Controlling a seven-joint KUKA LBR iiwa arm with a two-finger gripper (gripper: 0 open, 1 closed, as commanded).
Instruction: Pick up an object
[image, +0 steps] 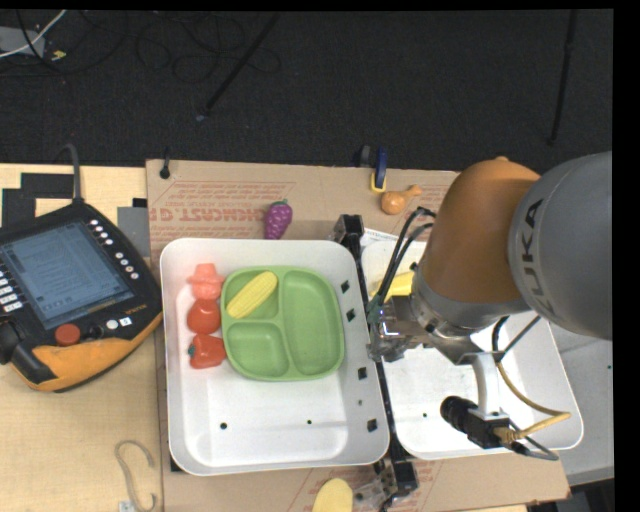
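Corn cob (250, 293): yellow, short, ridged toy, lying slantwise in upper-left compartment of green divided plate (300, 340). Plate sits in left white bin (260, 430), toward its 12 o'clock side. Three red-pink toy pieces (204, 316) stacked in column just at 9 o'clock of plate, touching its rim. Arm (520, 250) hangs over right white bin (440, 400), wrist hiding tool; tool state cannot tell. Purple grape bunch (278, 217) on cardboard at 12 o'clock of left bin. Teach pendant (65, 290) on desk (60, 440) at 9 o'clock.
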